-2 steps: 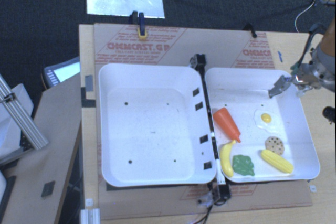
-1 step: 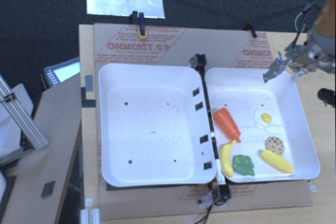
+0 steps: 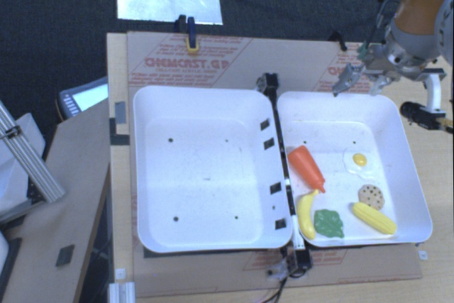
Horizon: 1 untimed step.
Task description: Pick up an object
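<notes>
The two-finger gripper (image 3: 362, 80) hangs above the far rim of the right-hand shallow white bin (image 3: 408, 152), its fingers parted and holding nothing. All candidate objects lie nearer the camera and lower in that bin — an orange plastic carrot (image 3: 306, 166), its long axis slanting toward the divider, a fried-egg toy (image 3: 358, 161), a brown cookie (image 3: 370, 195), a yellow corn cob (image 3: 374, 218), a yellow banana (image 3: 306, 214) and a green leafy piece (image 3: 328, 223) touching it. The egg sits nearest the tool, with bare floor around it. The left-hand white bin (image 3: 142, 152) adjoins.
</notes>
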### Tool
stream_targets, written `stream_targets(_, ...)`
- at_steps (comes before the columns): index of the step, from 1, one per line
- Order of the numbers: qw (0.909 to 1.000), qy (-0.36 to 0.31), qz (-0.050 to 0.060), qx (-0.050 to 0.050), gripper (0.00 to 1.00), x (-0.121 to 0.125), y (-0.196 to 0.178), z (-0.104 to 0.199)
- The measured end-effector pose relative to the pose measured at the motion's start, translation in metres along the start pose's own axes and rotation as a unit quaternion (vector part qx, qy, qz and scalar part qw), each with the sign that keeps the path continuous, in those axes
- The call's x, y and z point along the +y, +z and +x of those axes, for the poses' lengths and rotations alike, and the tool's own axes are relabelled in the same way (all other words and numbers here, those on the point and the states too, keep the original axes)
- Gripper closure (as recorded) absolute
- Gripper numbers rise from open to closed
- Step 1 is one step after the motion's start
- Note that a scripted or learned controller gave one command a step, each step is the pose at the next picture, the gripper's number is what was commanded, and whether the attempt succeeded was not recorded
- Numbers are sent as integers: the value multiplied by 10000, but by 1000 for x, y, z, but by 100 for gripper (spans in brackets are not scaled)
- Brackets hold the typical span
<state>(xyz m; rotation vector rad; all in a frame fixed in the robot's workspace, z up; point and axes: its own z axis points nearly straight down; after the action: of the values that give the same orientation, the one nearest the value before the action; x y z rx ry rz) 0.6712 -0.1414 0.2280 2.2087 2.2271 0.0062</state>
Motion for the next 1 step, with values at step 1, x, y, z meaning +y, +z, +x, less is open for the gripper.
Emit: stream_targets(1, 10000, 63, -9, -12, 0, -103, -127, -37)
